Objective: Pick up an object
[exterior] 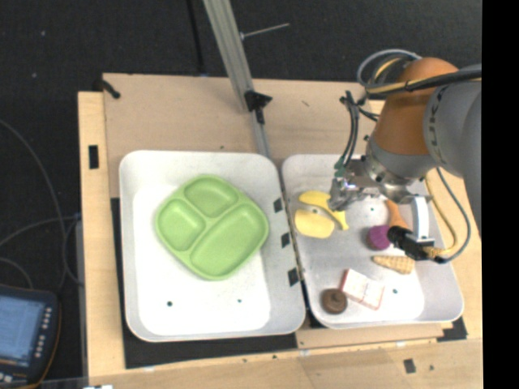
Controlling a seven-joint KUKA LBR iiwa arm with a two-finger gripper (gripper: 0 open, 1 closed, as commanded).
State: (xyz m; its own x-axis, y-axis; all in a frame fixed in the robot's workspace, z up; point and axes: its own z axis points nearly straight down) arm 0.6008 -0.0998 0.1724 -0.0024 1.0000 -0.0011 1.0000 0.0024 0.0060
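Note:
In the right bin [442, 294] a yellow banana [319, 200] lies at the far left, with a yellow lemon-like fruit [313, 224] just in front of it. My gripper [344, 188] hangs low over the banana's right end, at or close to it; nothing shows as held. To its right lie an orange carrot [395, 211], a purple piece [379, 237] and a waffle cone [393, 262]. A pink and white box [362, 289] and a brown donut [333, 301] sit near the front edge.
The left bin [146, 298] holds a green divided plate [212, 227]. A slanted metal pole [231, 47] rises behind the bins. The arm's orange band [409, 112] hangs over the right bin's back.

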